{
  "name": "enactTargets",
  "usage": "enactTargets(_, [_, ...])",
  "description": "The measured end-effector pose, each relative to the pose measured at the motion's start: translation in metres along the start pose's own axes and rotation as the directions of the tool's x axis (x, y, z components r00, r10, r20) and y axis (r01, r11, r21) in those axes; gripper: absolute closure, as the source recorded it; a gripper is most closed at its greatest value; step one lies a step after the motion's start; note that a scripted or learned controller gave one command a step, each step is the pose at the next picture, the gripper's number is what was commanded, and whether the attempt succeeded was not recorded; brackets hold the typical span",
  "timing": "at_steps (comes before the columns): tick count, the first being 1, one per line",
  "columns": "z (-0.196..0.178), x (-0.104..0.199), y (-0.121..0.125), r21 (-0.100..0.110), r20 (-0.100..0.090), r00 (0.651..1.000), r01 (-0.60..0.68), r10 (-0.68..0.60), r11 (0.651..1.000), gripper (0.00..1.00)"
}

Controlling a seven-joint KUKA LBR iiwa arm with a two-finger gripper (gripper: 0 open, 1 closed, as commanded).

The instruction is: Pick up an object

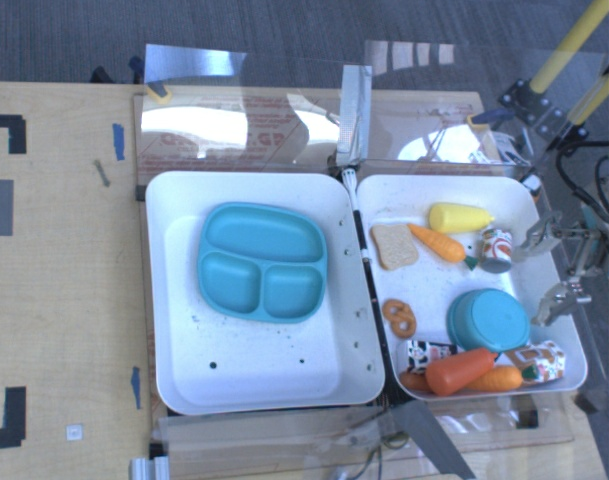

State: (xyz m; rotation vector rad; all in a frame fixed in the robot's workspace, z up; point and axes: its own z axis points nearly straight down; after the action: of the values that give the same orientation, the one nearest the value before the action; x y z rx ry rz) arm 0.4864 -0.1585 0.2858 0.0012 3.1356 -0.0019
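Gripper (556, 268) at right bin (562, 368) edge, finger state I cannot tell; nearest object, blue bowl (488, 319), lies just left.

Left bin (174, 368): white, speckled with small dark marks. At its centre, a divided plate (262, 262), solid turquoise. Right bin (559, 368): white. At its 12 o'clock, a yellow piece (459, 217) and an orange carrot (436, 242); beside them a tan bread slice (393, 246). At 6 o'clock, a red-orange vegetable (460, 369). Bowl (488, 319): turquoise. Pretzel (399, 316): brown. Desk (54, 298): pale wood grain with black rectangles and blue tape strips.
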Motion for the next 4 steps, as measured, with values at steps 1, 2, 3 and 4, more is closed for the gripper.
enactTargets(1, [0.141,-0.032,0.029,-0.006,-0.011,0.993,0.113,-0.113,0.994,0.0])
enactTargets(2, [0.196,-0.133,0.025,0.002,0.009,0.993,0.121,-0.121,0.993,0.0])
enactTargets(3, [0.198,-0.144,0.049,0.0,0.006,0.997,0.077,-0.077,0.997,0.0])
enactTargets(4, [0.183,-0.148,0.05,0.003,0.021,0.997,0.079,-0.079,0.997,1.0])
